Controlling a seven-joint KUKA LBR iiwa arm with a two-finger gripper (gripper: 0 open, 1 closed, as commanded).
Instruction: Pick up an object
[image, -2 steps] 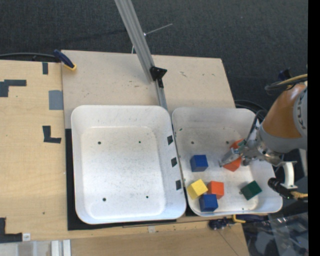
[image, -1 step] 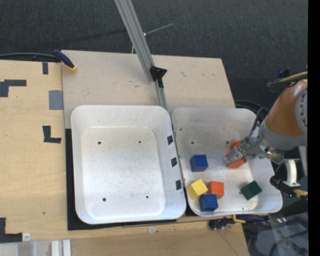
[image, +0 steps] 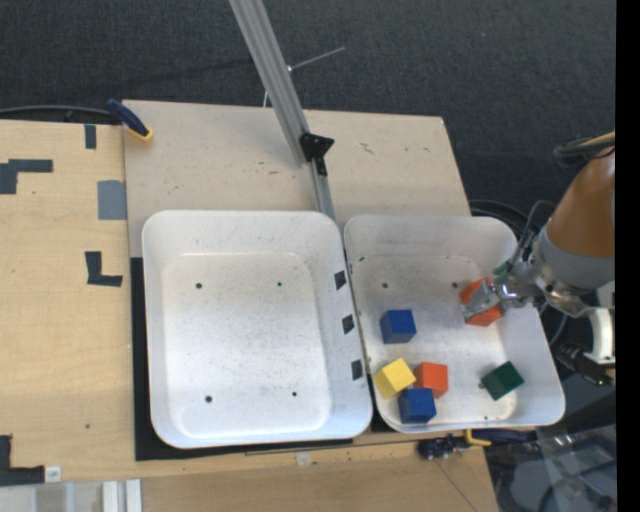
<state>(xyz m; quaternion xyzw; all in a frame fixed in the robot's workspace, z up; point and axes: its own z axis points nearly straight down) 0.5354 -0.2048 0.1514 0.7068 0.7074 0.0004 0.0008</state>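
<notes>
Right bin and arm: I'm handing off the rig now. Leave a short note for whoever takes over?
End effector: down in the right bin near its right side, at an orange block; its grip can't be judged from here.
Loose in the same bin: two blue blocks, a yellow block, another orange block, a green block.
Done: arm is at a block.
Left: confirm the grasp, lift it.

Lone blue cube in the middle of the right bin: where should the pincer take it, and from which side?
Judging by this view, come straight down on the small blue cube and close on two opposite flat side faces. It stands apart from the other blocks, with bare floor of the shallow white right bin all round, so any pair should work.
</notes>
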